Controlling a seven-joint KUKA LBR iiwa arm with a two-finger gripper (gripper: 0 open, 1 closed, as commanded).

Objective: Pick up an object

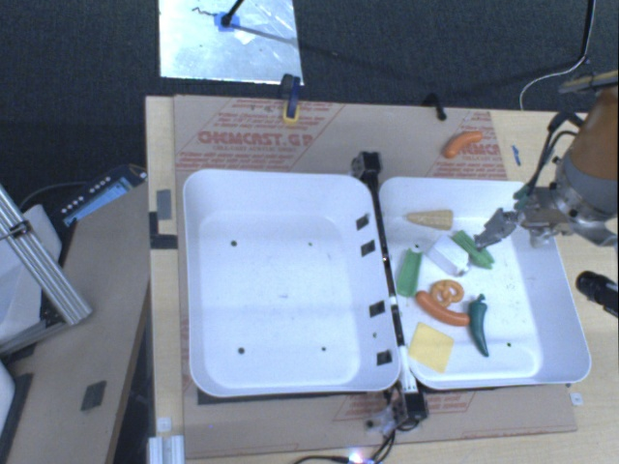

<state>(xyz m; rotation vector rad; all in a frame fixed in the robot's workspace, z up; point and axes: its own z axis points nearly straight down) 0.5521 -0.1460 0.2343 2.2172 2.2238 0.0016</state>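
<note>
Two shallow white plastic bins: left bin (222, 259), right bin (551, 327). In the right bin: one pale cone (430, 219), two flat green pieces (409, 272) (472, 249), one small white block (448, 256), one pretzel (448, 290), one orange sausage (440, 309), one dark green pepper (479, 324), one yellow cheese slice (431, 346). On the surface (387, 129): one more orange sausage (462, 144).

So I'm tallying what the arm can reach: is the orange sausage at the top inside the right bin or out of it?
Out. The orange sausage lies on the cardboard sheet beyond the right bin's far rim.

A robotics lab — two white bins (280, 187) on a bench (319, 124), cables — toy food.
</note>
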